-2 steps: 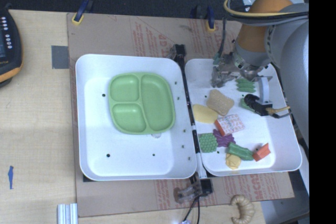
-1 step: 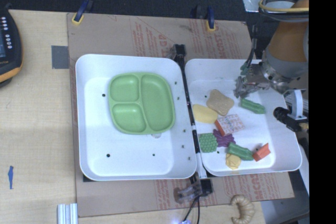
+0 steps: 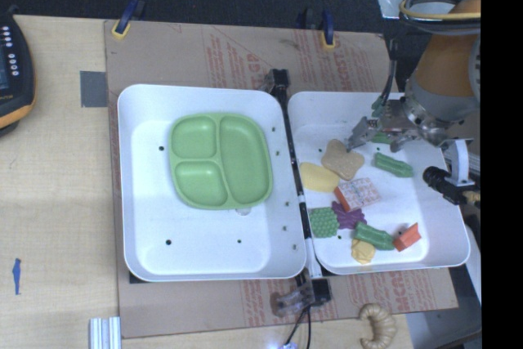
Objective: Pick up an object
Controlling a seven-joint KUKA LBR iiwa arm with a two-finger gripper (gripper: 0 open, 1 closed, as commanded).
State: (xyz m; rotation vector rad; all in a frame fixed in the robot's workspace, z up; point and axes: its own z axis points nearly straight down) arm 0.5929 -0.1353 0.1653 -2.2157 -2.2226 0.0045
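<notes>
A: The jaws [image 3: 365, 133] hang low over the right bin [image 3: 441, 257], near its back. Spread or pressed together, I cannot tell.

B: And the objects?

A: In that bin. A tan cracker-shaped piece [image 3: 343, 158] lies just beside the tips, a green piece [image 3: 393, 166] to its right, a yellow one [image 3: 317, 176] to its left.

B: The left bin [image 3: 143, 200]?

A: It carries a green divided plate [image 3: 221, 160].
</notes>
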